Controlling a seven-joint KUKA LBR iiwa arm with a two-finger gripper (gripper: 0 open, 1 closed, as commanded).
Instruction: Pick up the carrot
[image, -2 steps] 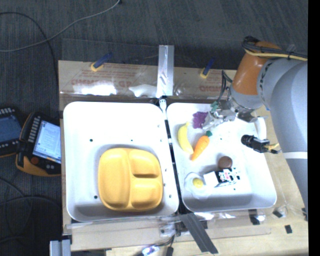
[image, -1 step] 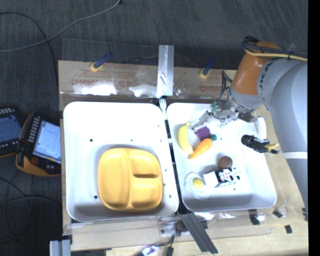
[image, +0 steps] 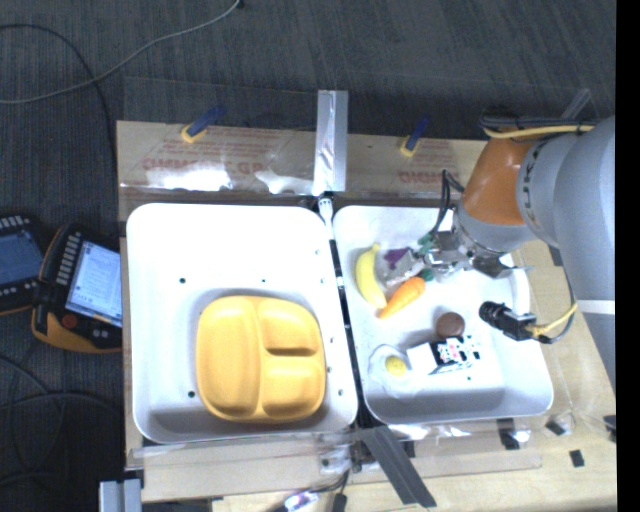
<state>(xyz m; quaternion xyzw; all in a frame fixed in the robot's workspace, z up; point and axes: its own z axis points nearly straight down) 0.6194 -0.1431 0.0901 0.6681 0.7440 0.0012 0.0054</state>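
We see the carrot (image: 403, 296) in the right bin (image: 520, 398), near its left wall beside the banana (image: 369, 275). The gripper (image: 436, 252) hovers just above it; its grip we cannot tell. Crowding risks snagging the banana.

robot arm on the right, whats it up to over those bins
The arm reaches in from the right with its gripper low in the right bin, right at the upper end of the carrot. The carrot lies tilted on the bin floor next to a banana. A brown round piece, a small black and white box and a white cup sit nearer the front. The left bin holds a yellow divided tray.
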